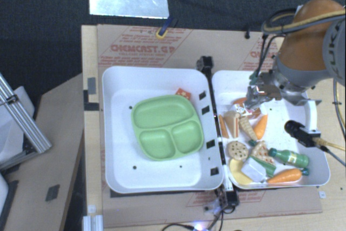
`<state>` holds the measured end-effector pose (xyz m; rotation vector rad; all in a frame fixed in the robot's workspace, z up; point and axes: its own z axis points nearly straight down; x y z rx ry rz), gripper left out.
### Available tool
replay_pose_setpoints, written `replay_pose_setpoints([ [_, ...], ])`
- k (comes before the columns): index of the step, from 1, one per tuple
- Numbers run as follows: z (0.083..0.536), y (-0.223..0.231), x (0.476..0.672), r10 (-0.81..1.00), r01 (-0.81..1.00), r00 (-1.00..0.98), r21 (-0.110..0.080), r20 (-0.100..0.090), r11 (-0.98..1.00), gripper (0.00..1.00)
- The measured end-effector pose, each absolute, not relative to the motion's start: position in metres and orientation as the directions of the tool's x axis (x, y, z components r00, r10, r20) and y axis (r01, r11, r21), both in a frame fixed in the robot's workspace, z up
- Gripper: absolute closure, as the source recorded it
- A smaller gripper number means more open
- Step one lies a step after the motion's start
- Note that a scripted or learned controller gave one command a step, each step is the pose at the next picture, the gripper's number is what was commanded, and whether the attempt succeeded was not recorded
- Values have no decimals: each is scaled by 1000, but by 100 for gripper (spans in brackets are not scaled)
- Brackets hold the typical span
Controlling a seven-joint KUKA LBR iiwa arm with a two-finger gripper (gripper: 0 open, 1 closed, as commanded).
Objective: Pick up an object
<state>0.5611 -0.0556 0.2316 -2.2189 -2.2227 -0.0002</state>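
My gripper [253, 104] reaches down into the right bin [319, 170], near its upper middle, just above a pile of toy food. Right beneath it lie a small patterned item [241, 112], a bread slice [232, 123], a corn cob [248, 129] and an orange carrot [261, 126]. Lower in the bin sit a cookie [237, 150], a green bottle [288, 157], a grey-white block [254, 170] and a second carrot [283, 176]. I see nothing clearly held between the fingers.
The left bin [116, 170] holds a green divided plate [166, 126] and a small red-orange piece [183, 94] by the plate's upper edge. A black divider [212, 116] runs between the bins. A black cylinder [300, 133] on the arm hangs over the right bin.
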Motion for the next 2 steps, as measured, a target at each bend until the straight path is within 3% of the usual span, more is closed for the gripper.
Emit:
replay_pose_setpoints([
  [1, 222, -51, 548, 1000, 1000, 0, -1, 0, 0, 100],
  [2, 216, -51, 553, 1000, 1000, 0, 0, 0, 0, 100],
])
